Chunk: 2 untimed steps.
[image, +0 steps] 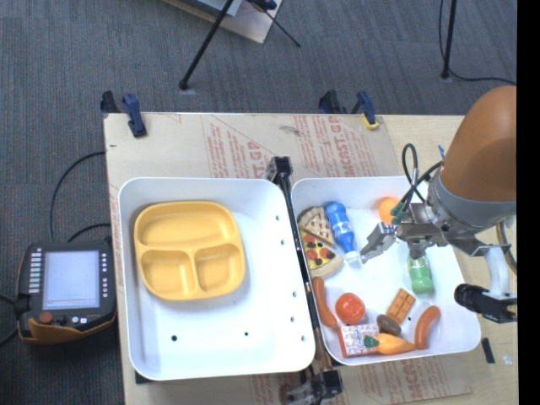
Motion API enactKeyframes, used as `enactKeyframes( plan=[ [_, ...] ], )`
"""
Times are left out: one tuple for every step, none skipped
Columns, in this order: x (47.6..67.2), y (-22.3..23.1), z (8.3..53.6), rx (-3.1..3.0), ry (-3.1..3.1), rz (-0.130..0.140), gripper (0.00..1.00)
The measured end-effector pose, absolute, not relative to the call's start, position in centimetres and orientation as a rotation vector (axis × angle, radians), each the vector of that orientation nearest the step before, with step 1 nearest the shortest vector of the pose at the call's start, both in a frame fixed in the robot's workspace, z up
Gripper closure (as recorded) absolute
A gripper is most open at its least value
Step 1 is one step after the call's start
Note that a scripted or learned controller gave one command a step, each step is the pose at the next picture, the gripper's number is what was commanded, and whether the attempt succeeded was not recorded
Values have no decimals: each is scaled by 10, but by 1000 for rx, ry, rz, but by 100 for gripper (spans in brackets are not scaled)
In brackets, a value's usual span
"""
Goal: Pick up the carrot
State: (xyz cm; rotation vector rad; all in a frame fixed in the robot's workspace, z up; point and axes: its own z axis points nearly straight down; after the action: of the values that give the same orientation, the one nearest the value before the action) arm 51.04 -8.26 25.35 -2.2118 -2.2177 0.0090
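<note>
carrot pick: approach stage

carrot point(393, 343) lies on its side at the near edge of the right bin point(462, 272), green top toward a small printed box point(358, 338) that touches it, a dark brown piece point(388, 325) just behind. the gripper point(395, 238) hangs farther back in the bin, well apart from the carrot, fingers spread and holding nothing. a good grasp would likely come straight down across the orange body (the rim side leaves little room). beside the carrot: a sausage point(425, 326), a cracker point(401, 303), a tomato point(350, 307). a green bottle point(420, 274) stands between gripper and carrot and could be knocked.
</note>
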Motion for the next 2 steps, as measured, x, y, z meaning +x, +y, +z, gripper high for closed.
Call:
enactKeyframes(
  plan=[
    [570,-160,190,-2142,-2283,13,0],
    [615,-205,94,-2241,-2194,0,0]
  ],
)
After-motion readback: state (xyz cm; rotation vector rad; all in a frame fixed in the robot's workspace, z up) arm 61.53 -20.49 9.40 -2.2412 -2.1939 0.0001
